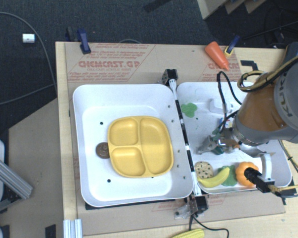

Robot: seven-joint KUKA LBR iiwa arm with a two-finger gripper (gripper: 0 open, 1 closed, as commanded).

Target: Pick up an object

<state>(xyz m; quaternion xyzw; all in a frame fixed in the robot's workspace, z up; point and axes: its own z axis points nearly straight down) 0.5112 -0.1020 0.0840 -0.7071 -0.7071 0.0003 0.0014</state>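
**Mia:** What is closest to us in the right bin (pixel 283 168)?

**Sam:** Along its near edge there is a yellow banana (pixel 214 178). A round cookie with dark dots (pixel 203 169) lies just left of it. An orange (pixel 247 173) sits just right of the banana, and something green (pixel 230 178) peeks out between them.

**Mia:** And the left bin (pixel 84 133)?

**Sam:** A yellow plate with three parts (pixel 140 146) lies in the middle of it. A small brown round thing (pixel 102 149) touches the plate's left edge.

**Mia:** Where is the gripper (pixel 214 146)?

**Sam:** It is in the right bin, a bit behind the cookie and banana, near the wall between the two bins. The grey arm (pixel 268 108) comes in from the right.

**Mia:** Is it open? Is it holding something?

**Sam:** I cannot tell. The tip is small and dark and mixed up with wires. There is a bit of green-blue colour right by it, but I cannot say what that is.

**Mia:** What is farther back?

**Sam:** A flat green thing (pixel 189 109) lies near the far left corner of the right bin. Behind the bins, on the bench (pixel 114 63), an orange carrot-shaped toy (pixel 217 55) lies near the far edge.
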